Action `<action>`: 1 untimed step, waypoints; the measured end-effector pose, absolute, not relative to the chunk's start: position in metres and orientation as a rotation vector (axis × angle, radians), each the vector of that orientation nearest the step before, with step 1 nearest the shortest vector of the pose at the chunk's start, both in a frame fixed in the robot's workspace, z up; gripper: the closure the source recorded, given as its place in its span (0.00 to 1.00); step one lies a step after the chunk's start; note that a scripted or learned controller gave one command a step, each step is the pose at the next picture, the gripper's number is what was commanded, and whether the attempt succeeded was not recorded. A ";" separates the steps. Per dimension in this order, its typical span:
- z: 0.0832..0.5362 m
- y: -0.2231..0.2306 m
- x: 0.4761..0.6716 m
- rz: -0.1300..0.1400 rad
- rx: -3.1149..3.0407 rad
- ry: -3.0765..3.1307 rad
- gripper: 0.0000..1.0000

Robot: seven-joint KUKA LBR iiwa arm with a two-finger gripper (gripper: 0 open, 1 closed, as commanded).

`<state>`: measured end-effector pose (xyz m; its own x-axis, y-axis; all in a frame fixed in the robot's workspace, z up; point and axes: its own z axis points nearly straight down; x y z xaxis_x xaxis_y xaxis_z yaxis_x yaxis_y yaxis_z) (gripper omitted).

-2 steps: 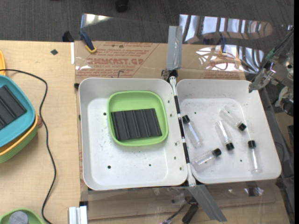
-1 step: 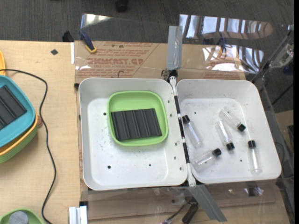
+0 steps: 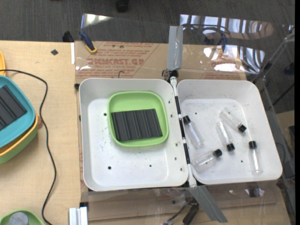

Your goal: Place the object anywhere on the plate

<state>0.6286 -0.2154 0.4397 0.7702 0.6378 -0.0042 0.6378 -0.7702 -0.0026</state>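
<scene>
From where I stand, 2 white bins sit side by side on the bench. The left bin (image 3: 93, 172) holds a lime-green square plate (image 3: 137, 100) toward its back, and a dark ribbed mat (image 3: 137, 124) lies flat on the plate's floor. The right bin (image 3: 262, 102) holds 5 clear tubes with black caps, all lying on their sides on the bin floor. One tube (image 3: 192, 131) lies near the wall shared with the left bin. Another tube (image 3: 232, 118) lies toward the back. A third tube (image 3: 224, 134) is in the middle, a fourth tube (image 3: 205, 159) near the front, and a fifth tube (image 3: 255, 159) at the far right. I cannot tell how the gripper stands or whether it has hold of anything. On the wooden table (image 3: 56, 125) to the left sits a stack of teal and green trays (image 3: 18, 121), with a black cable (image 3: 47, 125) running past it.
</scene>
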 end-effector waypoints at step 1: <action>0.439 -0.214 0.645 0.008 -3.045 -0.768 0.00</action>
<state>0.6449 -0.2140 0.4393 0.8803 0.4743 -0.0046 0.4743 -0.8803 -0.0021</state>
